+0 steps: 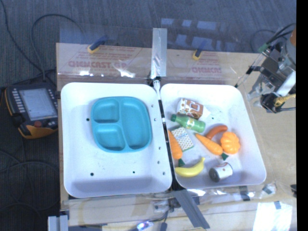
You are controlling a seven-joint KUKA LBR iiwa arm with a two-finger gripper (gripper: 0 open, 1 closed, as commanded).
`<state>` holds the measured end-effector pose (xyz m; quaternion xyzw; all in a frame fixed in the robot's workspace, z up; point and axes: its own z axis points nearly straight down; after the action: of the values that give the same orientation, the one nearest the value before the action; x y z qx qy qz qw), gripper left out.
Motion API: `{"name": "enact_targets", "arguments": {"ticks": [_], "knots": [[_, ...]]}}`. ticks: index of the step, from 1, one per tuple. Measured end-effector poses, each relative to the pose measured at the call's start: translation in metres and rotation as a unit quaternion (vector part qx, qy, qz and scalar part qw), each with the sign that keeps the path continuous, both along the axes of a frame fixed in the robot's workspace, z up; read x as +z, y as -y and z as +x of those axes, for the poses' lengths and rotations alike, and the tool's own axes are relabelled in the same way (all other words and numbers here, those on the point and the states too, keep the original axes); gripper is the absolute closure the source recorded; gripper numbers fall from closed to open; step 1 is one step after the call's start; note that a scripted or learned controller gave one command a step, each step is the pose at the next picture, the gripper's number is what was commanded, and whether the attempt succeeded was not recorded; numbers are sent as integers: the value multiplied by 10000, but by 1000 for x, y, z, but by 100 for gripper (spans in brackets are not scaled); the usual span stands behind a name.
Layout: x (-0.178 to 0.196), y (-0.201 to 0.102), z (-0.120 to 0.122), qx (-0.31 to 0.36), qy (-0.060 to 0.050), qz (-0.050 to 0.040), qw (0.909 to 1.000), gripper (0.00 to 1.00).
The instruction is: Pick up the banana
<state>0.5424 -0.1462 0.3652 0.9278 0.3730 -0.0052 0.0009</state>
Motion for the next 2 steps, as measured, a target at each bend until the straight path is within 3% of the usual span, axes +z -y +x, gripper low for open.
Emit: {"name": "enact_targets", "arguments": {"ticks": [2], "knots": [[17, 0, 0, 6, -47, -27, 10000, 100]]}}
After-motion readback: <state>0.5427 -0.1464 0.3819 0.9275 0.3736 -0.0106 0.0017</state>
